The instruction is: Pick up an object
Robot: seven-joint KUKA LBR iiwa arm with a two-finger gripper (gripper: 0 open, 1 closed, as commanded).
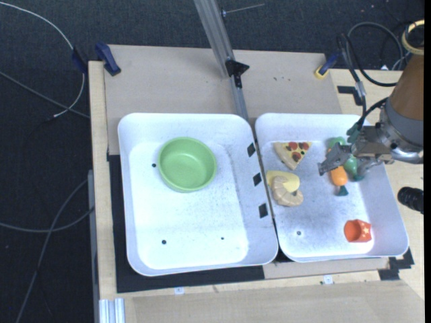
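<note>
My gripper point(342, 161) hangs over the right side of the right bin point(316, 241), reaching in from the right. Directly under it lies a small orange toy point(339, 176) with green and teal parts; the gripper overlaps its top, and I cannot tell whether the toy is held. A toy pizza slice point(293, 153) lies to the gripper's left. Below that slice sits a yellow and beige toy point(285, 188). A red-orange toy point(357, 231) rests near the bin's front right corner. A green bit point(335, 142) shows just behind the gripper.
The left bin point(195, 247) holds a green bowl point(187, 163) in its back left part. A metal pole point(219, 32) slants down to the gap between the bins. Black cables point(357, 59) and blue clamps point(108, 59) sit on the bench's back edge.
</note>
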